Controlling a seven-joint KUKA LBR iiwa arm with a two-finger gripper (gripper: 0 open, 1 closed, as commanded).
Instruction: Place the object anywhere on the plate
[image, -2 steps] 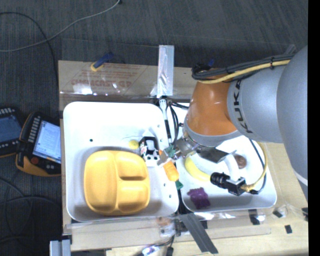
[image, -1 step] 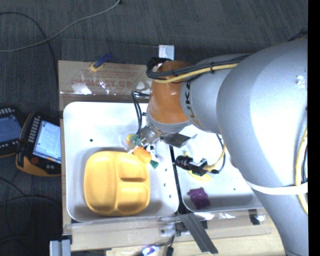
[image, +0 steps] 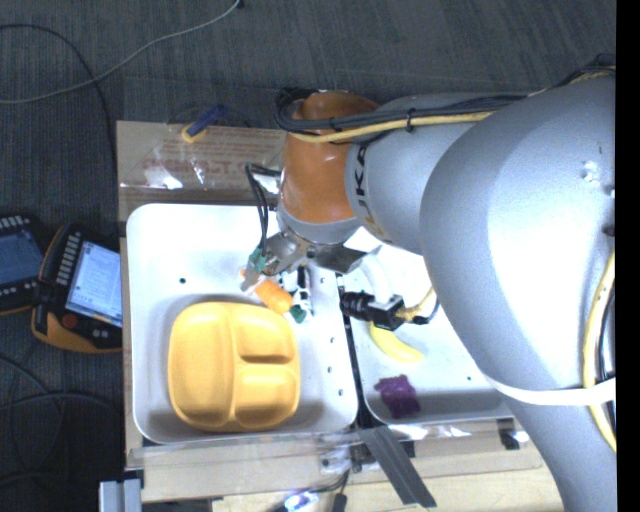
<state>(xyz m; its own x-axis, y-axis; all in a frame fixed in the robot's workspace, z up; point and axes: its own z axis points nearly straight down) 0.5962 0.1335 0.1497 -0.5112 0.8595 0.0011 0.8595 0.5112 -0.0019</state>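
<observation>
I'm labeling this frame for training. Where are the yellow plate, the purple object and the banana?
yellow plate (image: 232, 362), camera view, its divided centre.
purple object (image: 399, 395), camera view, its middle.
banana (image: 396, 345), camera view, its visible curved body.

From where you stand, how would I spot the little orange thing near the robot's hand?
Start at the left white bin, which holds a big yellow divided plate. Just past the plate's upper right edge, under the gripper, sits the small orange object. It is the one bright orange piece, unlike the yellow and purple items in the other bin.

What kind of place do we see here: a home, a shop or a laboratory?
Probably a robot laboratory. A large grey arm reaches over two white bins on a bench, a control pendant lies on the carpet beside it, and loose cables run across the floor.
</observation>
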